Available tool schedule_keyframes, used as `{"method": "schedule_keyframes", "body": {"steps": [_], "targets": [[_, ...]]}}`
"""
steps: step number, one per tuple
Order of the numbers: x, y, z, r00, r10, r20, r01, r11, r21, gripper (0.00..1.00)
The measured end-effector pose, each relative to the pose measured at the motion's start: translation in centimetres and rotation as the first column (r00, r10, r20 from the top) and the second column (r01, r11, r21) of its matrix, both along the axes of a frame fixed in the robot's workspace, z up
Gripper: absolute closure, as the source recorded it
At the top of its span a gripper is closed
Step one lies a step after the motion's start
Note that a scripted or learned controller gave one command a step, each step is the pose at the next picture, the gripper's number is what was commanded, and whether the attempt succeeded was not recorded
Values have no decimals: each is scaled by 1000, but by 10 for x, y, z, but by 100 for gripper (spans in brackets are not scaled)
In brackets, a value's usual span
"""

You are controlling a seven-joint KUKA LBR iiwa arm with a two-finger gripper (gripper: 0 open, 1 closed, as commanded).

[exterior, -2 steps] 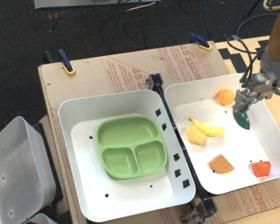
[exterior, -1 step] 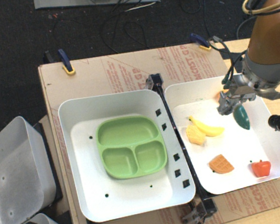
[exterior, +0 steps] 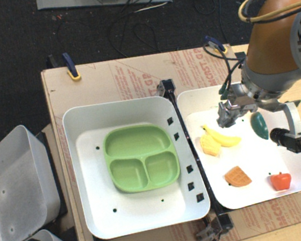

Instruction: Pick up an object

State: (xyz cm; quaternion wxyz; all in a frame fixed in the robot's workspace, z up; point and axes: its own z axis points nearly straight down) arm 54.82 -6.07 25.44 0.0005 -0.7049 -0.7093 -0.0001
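My gripper (exterior: 225,117) hangs over the upper middle of the right bin (exterior: 254,196), just up and right of a yellow banana bunch (exterior: 216,139). A dark green object (exterior: 259,125) lies to the gripper's right, partly under the arm. An orange wedge (exterior: 237,177) lies in the lower middle of that bin, and a red tomato-like object (exterior: 281,181) sits at its lower right. Nothing shows between the fingers.
The left bin (exterior: 85,174) holds a green three-compartment tray (exterior: 142,157). The arm's orange band (exterior: 274,22) and grey wrist loom over the right bin's upper right. White tubs (exterior: 13,186) stand off the bench at left. Clamps (exterior: 72,67) hold the cardboard base.
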Motion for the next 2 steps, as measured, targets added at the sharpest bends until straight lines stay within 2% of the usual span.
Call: {"method": "schedule_keyframes", "body": {"steps": [1,2], "targets": [[0,48,2,1000,0,1,0,1000,0,100],[-10,91,-9,1000,-1,-2,1,1000,-1,100]]}}
